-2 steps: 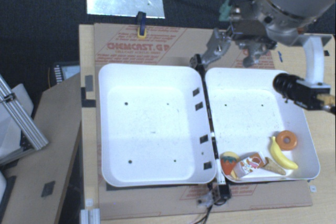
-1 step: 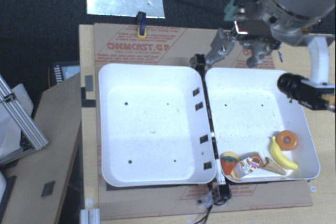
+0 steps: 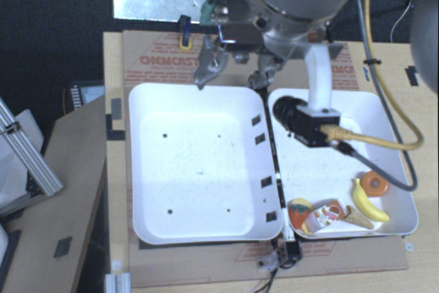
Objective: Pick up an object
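Objects for picking are found clustered in the near right corner of the right bin (image 3: 391,120) — a banana (image 3: 368,202), an orange round item (image 3: 374,183) just beside the banana's upper end, a red-and-white packet (image 3: 325,215), a red-orange piece (image 3: 299,213) at the packet's left, and a small tan wedge (image 3: 358,219) between packet and banana. All are seen lying on the bin floor, close together; whether they touch cannot be told.

The left bin (image 3: 199,161) is seen beside it, the two walls meeting along a dark seam with small clips.

The hand (image 3: 233,75) is seen at the far edge of the bins, above the seam region and well apart from the cluster. Its two fingers are spread apart — one fingertip (image 3: 206,75) over the far rim of the left bin, the other near the seam. Nothing is seen between them.

A black cylindrical unit (image 3: 302,121) on a white bracket is noted hanging over the right bin, with a yellow cable (image 3: 384,142) running from it. The bench (image 3: 158,58) under the bins is covered by printed cardboard.
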`<state>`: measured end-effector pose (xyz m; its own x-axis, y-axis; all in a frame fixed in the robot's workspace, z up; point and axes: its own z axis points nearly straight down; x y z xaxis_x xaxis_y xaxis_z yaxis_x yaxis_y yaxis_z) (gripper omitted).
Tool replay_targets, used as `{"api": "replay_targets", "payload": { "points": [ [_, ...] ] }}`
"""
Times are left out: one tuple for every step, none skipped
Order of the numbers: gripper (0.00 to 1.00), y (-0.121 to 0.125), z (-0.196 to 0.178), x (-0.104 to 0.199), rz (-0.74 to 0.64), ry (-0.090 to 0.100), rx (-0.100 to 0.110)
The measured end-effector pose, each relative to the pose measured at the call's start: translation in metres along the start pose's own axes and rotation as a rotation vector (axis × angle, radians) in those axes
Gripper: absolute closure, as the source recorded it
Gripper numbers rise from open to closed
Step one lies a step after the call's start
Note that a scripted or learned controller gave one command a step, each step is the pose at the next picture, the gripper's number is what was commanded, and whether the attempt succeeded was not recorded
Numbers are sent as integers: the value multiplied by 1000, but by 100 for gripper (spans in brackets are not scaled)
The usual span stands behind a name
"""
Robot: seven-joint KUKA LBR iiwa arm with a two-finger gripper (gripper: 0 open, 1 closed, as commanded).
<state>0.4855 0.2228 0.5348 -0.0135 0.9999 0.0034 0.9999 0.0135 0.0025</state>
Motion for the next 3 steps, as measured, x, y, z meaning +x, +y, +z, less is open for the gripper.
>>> {"api": "replay_targets", "payload": {
  "points": [
    [0,0,266,11,13,-6,9],
    [0,-1,364,-42,18,-7,10],
    [0,1,254,-36,10,0,-5]
  ]
}}
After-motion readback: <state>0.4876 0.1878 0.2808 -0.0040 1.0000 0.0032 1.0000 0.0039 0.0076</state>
